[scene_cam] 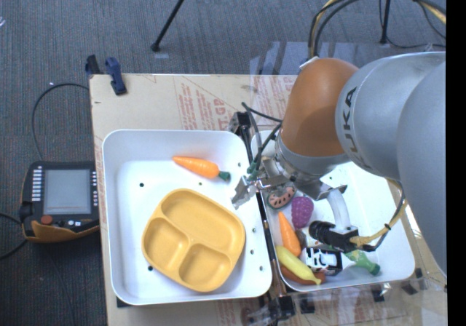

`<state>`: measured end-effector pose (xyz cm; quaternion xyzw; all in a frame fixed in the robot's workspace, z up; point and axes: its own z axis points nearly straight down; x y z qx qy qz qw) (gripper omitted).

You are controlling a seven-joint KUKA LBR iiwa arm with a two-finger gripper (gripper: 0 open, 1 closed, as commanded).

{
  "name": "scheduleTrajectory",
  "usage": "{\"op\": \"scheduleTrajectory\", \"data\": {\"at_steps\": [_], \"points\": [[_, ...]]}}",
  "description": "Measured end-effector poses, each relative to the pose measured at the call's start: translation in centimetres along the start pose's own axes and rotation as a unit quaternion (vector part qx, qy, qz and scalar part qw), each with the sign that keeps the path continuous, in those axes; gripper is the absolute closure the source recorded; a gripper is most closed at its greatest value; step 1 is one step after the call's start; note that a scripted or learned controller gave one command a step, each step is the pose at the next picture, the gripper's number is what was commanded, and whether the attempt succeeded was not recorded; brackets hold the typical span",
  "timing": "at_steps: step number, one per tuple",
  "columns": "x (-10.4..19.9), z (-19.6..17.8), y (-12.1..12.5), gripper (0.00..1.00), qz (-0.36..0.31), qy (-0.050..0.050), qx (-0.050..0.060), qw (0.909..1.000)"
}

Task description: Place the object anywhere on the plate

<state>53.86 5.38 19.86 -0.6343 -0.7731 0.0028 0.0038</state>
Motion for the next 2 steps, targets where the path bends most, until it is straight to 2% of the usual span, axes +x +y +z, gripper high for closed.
{"op": "scheduleTrajectory", "data": {"at_steps": [2], "points": [[0.00,0.00,0.00,0.00,0.000,0.000,0.000,1.0000]]}}
